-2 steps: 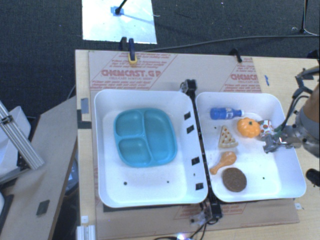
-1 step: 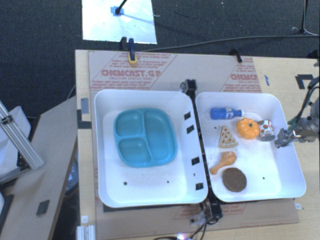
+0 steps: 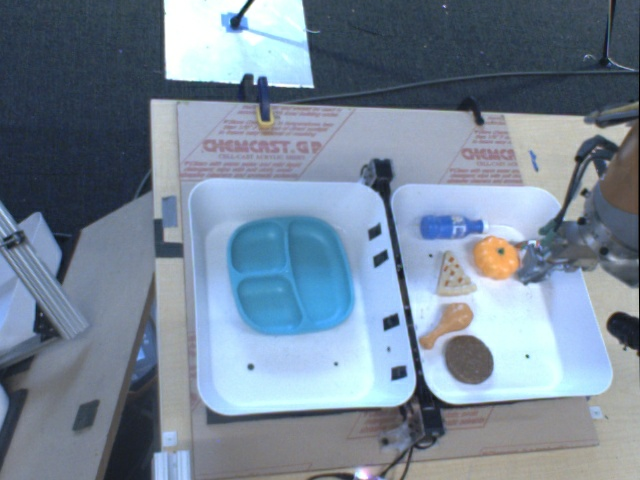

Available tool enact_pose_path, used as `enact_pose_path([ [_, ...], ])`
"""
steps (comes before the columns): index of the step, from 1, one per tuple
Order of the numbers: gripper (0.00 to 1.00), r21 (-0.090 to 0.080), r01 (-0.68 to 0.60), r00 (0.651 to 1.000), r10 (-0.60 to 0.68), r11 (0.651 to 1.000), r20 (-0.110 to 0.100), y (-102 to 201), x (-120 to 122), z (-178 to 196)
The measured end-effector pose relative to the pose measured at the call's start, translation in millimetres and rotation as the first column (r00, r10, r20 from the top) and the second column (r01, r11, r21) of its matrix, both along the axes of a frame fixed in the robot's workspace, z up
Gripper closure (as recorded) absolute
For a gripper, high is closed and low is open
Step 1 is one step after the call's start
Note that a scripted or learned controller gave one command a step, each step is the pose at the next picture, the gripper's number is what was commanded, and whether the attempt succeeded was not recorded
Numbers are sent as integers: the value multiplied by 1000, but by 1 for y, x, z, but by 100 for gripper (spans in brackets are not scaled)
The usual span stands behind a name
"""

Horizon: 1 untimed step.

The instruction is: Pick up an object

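Observation:
The right bin point(image 3: 570, 343) holds a blue bottle point(image 3: 451, 227) lying on its side, an orange pumpkin-shaped toy point(image 3: 496, 257), a pizza-slice toy point(image 3: 454, 274), a chicken drumstick toy point(image 3: 447, 323) and a round brown patty point(image 3: 469, 359). My gripper point(image 3: 532, 264) reaches in from the right and sits just right of the orange toy, close to it or touching. No object shows between its fingers.
The left bin point(image 3: 215, 358) carries a teal divided plate point(image 3: 290, 273). A black clip strip point(image 3: 390, 278) runs between the two bins. The arm's grey body point(image 3: 610, 213) hangs over the right bin's far right edge. A grey rail point(image 3: 35, 278) stands at the left.

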<state>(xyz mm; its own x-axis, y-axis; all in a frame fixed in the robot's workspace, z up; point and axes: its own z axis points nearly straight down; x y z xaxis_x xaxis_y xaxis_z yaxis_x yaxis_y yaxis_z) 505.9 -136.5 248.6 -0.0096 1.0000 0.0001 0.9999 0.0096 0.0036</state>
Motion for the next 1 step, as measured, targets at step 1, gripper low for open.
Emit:
enact_pose_path([
  [1,100,2,-1,1000,1,1000,-1,59,3,0],
])
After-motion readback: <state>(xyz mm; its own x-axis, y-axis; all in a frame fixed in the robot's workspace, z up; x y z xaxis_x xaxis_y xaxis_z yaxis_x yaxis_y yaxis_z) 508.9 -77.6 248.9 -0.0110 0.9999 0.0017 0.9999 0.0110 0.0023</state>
